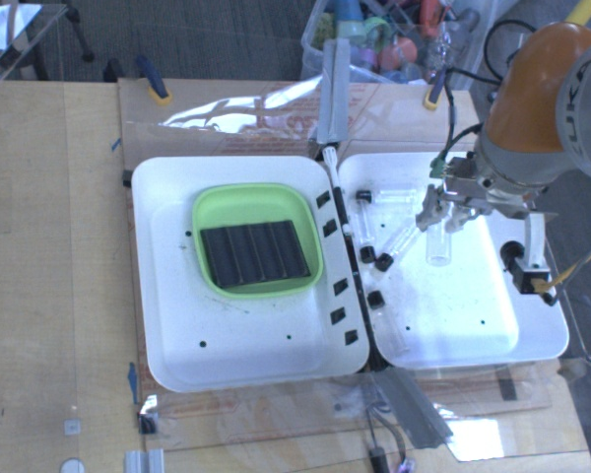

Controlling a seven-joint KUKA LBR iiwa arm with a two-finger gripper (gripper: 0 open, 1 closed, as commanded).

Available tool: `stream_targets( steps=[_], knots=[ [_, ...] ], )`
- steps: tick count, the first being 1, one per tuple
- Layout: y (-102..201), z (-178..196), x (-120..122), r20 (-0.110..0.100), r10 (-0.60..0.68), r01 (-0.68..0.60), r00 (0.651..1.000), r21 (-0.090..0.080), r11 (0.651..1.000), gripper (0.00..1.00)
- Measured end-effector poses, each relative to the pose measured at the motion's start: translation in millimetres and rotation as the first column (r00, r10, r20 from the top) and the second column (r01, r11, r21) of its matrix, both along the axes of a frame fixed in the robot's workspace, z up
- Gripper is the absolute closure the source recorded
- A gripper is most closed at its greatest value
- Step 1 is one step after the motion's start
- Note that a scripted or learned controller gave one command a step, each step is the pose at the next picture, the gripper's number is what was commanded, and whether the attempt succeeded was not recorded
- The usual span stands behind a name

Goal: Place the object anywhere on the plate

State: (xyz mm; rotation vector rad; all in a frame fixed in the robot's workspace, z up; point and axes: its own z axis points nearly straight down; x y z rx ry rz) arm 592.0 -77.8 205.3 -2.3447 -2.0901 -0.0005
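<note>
A green square plate (257,196) sits in the left white bin (167,294). A dark grey ridged slab (254,252) lies flat on it, filling most of the plate's floor. My gripper (415,254) hangs over the right bin (473,313), well to the right of the plate. Its clear fingers (438,247) are spread open, and nothing shows between them.
Small black bits (375,259) lie on the right bin's floor near the divider (347,264), which carries several black clips. A clear crate of colourful items (394,18) stands behind the bins. The arm's orange band (537,87) looms over the right bin's far corner.
</note>
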Motion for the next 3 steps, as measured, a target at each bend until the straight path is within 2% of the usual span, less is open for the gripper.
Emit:
stream_targets(
  steps=[1, 2, 3],
  knots=[
    [0, 0, 0, 0.0, 0.0, 0.0, 1.0, 0.0, 1.0, 0.0],
    [-40, 134, 57, 0.002, 0.01, -0.01, 1.0, -0.002, 1.0, 0.0],
    [-134, 154, 74, 0.003, 0.068, -0.068, 0.998, -0.004, 0.998, 0.0]
  ],
)
